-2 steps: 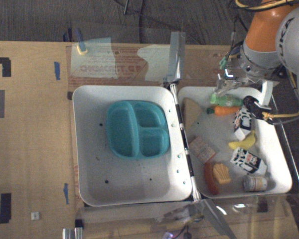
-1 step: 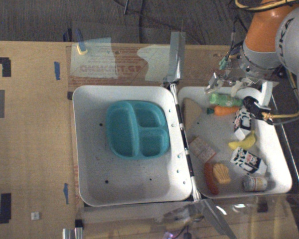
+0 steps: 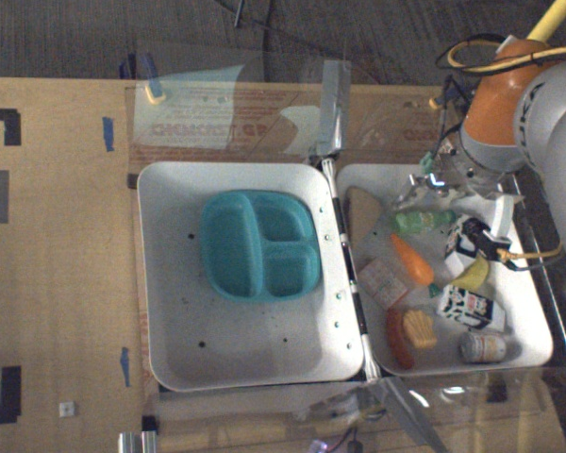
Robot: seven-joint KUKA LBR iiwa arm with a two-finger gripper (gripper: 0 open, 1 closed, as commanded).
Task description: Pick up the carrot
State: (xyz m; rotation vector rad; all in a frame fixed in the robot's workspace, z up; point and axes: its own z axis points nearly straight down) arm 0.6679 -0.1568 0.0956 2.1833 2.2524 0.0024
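So we're basically at the start here. The carrot (image 3: pixel 412 260) is lying loose in the right bin (image 3: pixel 538 347), below and a bit left of the tool (image 3: pixel 432 183), with a green bottle (image 3: pixel 423 221) sitting between them. Can't tell from this angle whether the tool is spread or pressed together, but nothing's pinched in it that we can see. So no grab yet: we reckon the reach down, the pinch and the lift are all left.

2 white bins (image 3: pixel 160 253), 1 teal divided plate (image 3: pixel 261 244), 1 carrot (image 3: pixel 412 260), 1 banana (image 3: pixel 472 275), 1 milk carton (image 3: pixel 466 307), 1 can (image 3: pixel 481 348)
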